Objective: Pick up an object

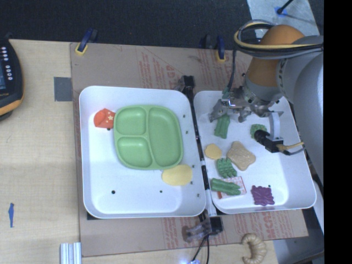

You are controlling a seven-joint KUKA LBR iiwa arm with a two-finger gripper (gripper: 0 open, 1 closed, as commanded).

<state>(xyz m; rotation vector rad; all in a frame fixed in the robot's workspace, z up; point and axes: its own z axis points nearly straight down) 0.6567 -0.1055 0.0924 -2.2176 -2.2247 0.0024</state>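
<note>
— Where's the gripper (230, 110)?
— Low in the right bin (300, 188), at its far end, fingers spread, nothing between them.
— And the target?
— Possibly the green piece (221, 127), just beneath the fingers.

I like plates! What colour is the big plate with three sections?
Light green; the divided plate shows clearly in the camera view.
</note>
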